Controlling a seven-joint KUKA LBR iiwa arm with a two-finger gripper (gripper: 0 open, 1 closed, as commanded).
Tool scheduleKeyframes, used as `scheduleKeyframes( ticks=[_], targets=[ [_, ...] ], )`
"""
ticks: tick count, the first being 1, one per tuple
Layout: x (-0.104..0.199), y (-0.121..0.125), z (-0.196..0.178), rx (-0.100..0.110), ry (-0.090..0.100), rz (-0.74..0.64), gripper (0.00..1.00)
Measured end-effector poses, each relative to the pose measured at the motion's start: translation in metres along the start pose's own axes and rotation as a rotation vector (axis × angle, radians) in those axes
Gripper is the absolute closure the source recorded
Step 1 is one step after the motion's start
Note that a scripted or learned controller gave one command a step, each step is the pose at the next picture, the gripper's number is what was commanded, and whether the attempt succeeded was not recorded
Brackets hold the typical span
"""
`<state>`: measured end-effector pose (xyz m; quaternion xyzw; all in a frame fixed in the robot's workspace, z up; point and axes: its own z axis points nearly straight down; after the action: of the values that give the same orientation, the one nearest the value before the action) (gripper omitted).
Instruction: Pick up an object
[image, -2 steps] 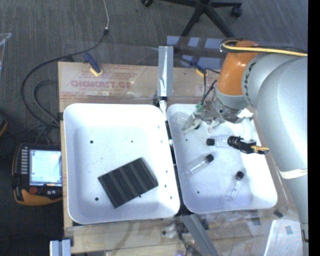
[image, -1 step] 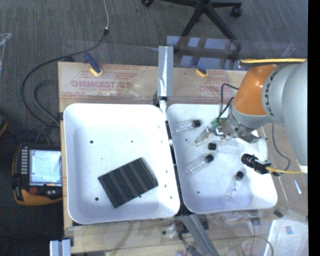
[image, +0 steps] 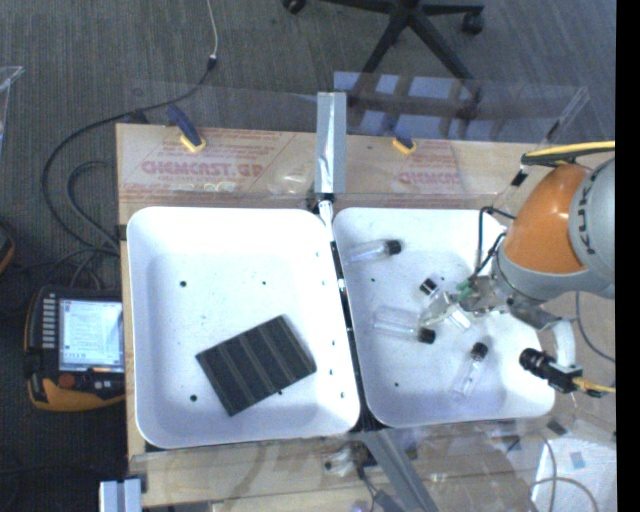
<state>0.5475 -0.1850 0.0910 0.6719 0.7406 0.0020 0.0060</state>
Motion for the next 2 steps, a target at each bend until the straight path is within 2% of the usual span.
scheduleKeyframes(
  ticks=[1, 2],
  targets=[
    [-0.013, 0.015, 0.001, -0.002, 0.004, -0.026, 0.0],
    [-0.012, 0.018, -0.011, -0.009, 0.005, -0.027, 1.0]
  ],
)
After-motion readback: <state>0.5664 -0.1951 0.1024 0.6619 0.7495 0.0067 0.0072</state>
